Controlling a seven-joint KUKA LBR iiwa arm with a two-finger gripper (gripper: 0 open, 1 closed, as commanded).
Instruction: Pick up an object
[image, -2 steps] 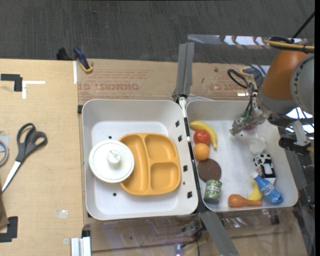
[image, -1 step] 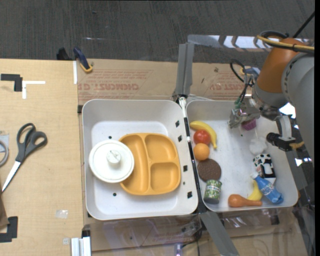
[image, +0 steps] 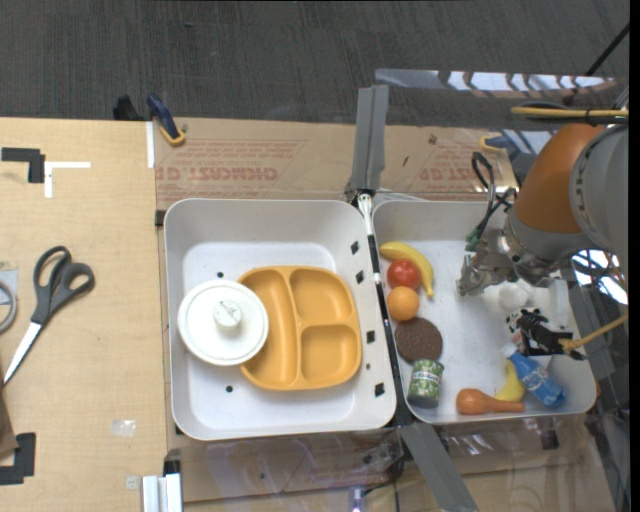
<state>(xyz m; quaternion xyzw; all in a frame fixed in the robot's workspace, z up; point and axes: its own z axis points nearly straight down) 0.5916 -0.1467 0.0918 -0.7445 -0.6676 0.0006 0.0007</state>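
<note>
gripper (image: 487, 272): low in right bin (image: 455, 228), right of the banana (image: 414, 262), probably going for something
claw: honestly can't tell whether it's spread or closed

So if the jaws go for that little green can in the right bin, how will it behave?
The can looks rigid, so it should not give under a squeeze. It seems to lie on its side near the bin's front corner, so a nudge would probably roll it. Its smooth round wall may slip unless gripped squarely.
</note>
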